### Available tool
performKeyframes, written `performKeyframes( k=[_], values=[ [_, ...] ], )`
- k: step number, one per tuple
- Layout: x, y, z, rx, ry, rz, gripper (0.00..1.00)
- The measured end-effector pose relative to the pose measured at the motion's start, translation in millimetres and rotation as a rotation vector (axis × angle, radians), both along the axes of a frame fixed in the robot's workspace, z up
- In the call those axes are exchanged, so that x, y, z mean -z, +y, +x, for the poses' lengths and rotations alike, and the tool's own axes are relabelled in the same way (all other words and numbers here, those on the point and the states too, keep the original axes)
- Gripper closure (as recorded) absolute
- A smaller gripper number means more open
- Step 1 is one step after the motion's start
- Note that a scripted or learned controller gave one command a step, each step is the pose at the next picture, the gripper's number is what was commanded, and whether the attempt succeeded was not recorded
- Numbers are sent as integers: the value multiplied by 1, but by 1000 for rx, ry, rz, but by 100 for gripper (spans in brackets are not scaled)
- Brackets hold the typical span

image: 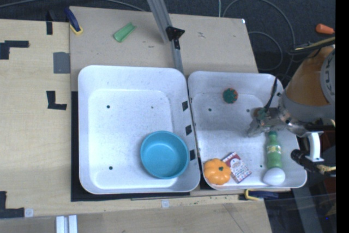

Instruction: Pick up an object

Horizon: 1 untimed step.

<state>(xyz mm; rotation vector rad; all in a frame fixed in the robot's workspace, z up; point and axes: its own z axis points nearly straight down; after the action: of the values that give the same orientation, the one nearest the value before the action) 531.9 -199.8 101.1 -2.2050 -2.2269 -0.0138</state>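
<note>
You're looking at the green bottle (273, 152) as the likeliest pick: slim, glossy plastic, pale label band near its middle, lying lengthwise in the right bin (210, 80) close to the right wall. Its upper end is sitting directly below the tool (262, 123), touching or almost touching; you can't tell which. The tool is hanging low over the bin floor, dark metal, tips pointing down-left; whether the tool is gripping anything, or how wide it's open, can't be told from this angle, and nothing is visibly lifted.

Just below the bottle a white egg-shaped object (274, 176) is resting in the bin's bottom right corner, smooth and matte. Left of it a small flat packet (237, 167) with red and white print is lying tilted, and beside that a small orange pumpkin (217, 171), ribbed, with a green stem, is sitting by the bottom left corner. A small dark teal ball (230, 95), fuzzy-looking, is lying near the bin's top, well apart from the tool.

The grey arm (313, 87) with its orange band is coming in from the right. The left bin (92, 79), speckled white plastic, is holding a round blue bowl (164, 154) at its lower right. On the tan worktop (218, 41) behind the bins a green block (124, 32) is lying, and a grey pole (155, 0) is slanting across.
</note>
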Motion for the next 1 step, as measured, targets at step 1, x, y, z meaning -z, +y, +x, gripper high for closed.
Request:
performKeyframes(
  k=[1],
  values=[
    [-61, -5, 5, 8, -4, -14, 100]
  ],
)
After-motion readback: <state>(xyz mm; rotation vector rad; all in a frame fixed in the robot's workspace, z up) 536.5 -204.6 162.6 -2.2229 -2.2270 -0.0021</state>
